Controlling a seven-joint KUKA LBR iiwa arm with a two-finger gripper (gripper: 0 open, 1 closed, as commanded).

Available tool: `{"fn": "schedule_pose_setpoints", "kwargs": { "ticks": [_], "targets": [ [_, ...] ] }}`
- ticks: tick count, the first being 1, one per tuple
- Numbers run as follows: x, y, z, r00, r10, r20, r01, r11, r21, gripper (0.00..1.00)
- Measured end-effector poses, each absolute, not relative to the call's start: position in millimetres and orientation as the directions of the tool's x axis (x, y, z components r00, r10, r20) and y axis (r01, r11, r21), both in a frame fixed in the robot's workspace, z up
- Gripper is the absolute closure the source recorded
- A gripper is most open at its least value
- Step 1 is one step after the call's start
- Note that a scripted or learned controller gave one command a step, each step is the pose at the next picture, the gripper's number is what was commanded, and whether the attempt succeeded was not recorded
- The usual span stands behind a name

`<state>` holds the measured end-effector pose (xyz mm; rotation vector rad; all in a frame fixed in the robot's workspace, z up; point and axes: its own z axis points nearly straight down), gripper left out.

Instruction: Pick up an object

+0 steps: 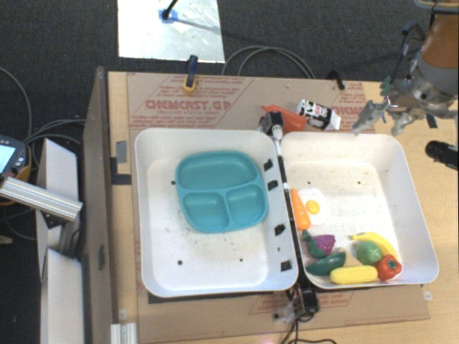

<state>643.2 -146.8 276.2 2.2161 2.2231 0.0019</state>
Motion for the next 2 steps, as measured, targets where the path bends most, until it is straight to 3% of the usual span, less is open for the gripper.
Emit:
{"fn": "schedule_pose_setpoints", "kwargs": {
  "ticks": [1,2],
  "targets": [
    [669.1,-200,199,0.001,1.0,-0.002,1.0,-0.001,0.002,0.0],
    [669.3,-115,180,-0.011,1.0,0.002,1.0,0.011,0.001,0.0]
  ]
}}
